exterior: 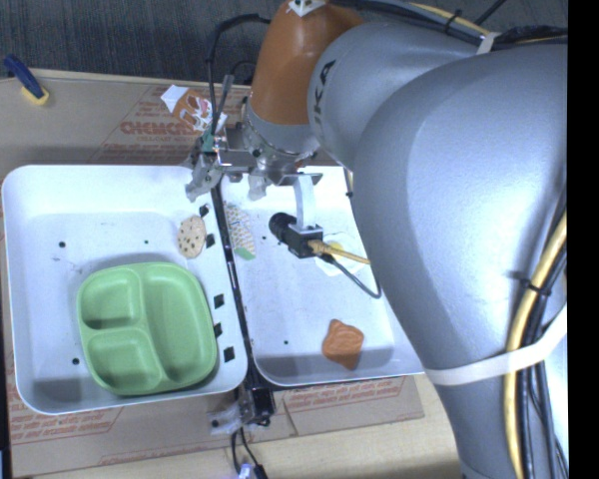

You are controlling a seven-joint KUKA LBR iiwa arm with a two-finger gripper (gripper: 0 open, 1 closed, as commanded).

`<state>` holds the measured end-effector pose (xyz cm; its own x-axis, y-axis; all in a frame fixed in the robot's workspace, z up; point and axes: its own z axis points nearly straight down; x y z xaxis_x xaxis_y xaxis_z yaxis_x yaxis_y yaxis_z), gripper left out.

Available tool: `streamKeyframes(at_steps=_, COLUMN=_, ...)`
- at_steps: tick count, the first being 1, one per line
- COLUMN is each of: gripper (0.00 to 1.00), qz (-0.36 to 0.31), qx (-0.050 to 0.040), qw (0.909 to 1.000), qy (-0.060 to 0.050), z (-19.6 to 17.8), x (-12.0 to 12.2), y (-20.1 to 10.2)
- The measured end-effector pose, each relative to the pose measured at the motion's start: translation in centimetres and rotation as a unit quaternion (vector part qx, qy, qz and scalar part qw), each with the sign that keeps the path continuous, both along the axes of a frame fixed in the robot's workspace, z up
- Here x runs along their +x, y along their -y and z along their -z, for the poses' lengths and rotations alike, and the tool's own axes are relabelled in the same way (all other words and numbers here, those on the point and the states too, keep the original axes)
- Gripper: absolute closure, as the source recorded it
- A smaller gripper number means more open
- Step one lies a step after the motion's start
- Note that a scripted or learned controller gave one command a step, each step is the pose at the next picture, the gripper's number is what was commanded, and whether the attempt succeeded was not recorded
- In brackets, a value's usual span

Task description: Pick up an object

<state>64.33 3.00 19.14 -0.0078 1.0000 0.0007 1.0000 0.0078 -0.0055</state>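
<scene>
Our gripper hangs over the far end of the thin wall between the two bins. Its two metal tips look apart, with nothing between them. We think it waits here because two small things lie just in front of it, one on each side of that wall.

On one side is a round flat tan piece with dark speckles, like a cookie. It looks hard and easy to pinch. On the other side is a pale ribbed piece with a green edge, lying right beside the wall.

Farther from the gripper, a green plastic tray with three hollows lies smooth and wide in the first white bin. An orange lumpy piece sits alone at the near end of the second white bin.
</scene>
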Motion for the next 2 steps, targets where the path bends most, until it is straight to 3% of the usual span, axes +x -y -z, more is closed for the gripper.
streamKeyframes(at_steps=1, gripper=0.0, qz=0.001, qx=-0.0008, qw=1.0, qy=0.0, z=0.0, x=-7.0, y=-2.0)
streamKeyframes(at_steps=2, gripper=0.0, qz=0.001, qx=-0.0005, qw=1.0, qy=0.002, z=-6.1, x=-5.3, y=-1.6)
